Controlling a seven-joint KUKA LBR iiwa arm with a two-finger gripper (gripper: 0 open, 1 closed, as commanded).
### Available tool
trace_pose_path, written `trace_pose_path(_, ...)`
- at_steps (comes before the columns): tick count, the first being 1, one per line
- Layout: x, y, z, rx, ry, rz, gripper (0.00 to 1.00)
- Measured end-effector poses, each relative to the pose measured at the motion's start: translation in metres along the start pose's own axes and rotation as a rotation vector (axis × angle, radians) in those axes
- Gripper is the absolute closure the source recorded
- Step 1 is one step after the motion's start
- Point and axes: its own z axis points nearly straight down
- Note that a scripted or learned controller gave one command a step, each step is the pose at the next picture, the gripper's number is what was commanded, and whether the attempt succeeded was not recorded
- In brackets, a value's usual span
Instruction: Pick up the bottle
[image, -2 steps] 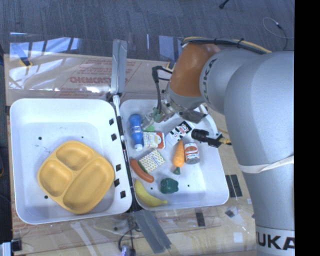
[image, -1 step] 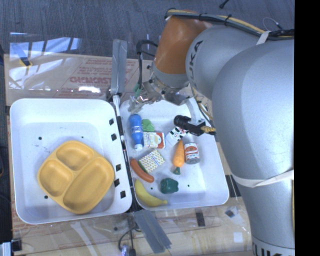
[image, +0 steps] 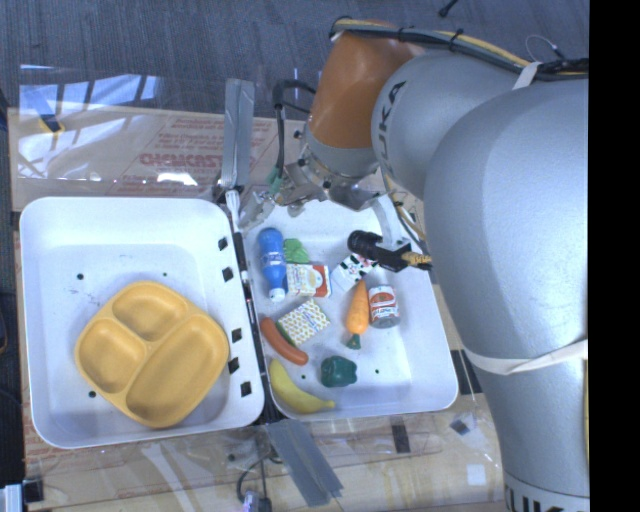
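Single fixed camera mounted above the table, looking down at a slant. Both shallow white plastic bins (image: 40, 330) sit in frame at moderate range; the large grey arm (image: 500, 200) enters from the right.

The scene is evenly and fairly brightly lit from above. Both white bins (image: 40, 300) read bright, close to washed out on their floors, with soft, short shadows under the yellow tray (image: 150, 350) and the small items in the right bin (image: 420, 370). A clear plastic sheet (image: 110, 140) beyond the far edge of the left bin throws pale blue-white glare. The grey arm (image: 500, 200) shows a broad soft sheen. Focus is moderate; small labels are too blurred to read. The bench's near edge looks dimmer.
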Motion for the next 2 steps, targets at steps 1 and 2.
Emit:
trace_pose_path(1,0.0132,-0.0664,0.001,0.002,0.001,-0.08,0.0)
trace_pose_path(2,0.0128,-0.0666,0.001,0.002,0.001,-0.079,0.0)
